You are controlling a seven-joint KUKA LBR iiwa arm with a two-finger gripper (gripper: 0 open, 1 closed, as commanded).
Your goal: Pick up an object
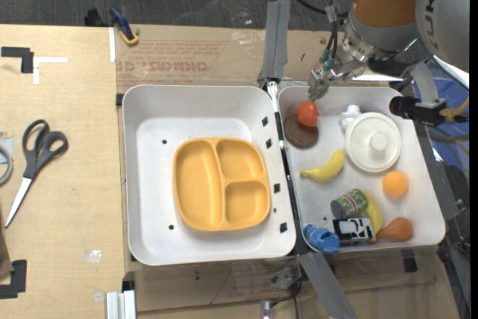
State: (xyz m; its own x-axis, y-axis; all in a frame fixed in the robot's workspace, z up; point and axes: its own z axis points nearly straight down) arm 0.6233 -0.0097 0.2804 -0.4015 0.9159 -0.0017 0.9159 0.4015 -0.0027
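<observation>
nearest, at the right bin's [426, 160] 6 o'clock edge, lie a blue wrapper [321, 238], a can [349, 203], a black-and-white box [352, 228] and an orange pear-shaped piece [396, 229]; an orange ball [395, 184] and a banana [325, 168] sit farther in. the left bin [142, 160] holds a yellow divided plate [222, 183], and scissors [33, 157] lie on the surface [60, 235] at 9 o'clock. farther back, a white lidded pot [375, 143] sits beside a red tomato [307, 113] on a brown disc [302, 134], and the claw [320, 82] hangs just above the tomato at 12 o'clock, holding nothing, its fingers nearly together.
</observation>
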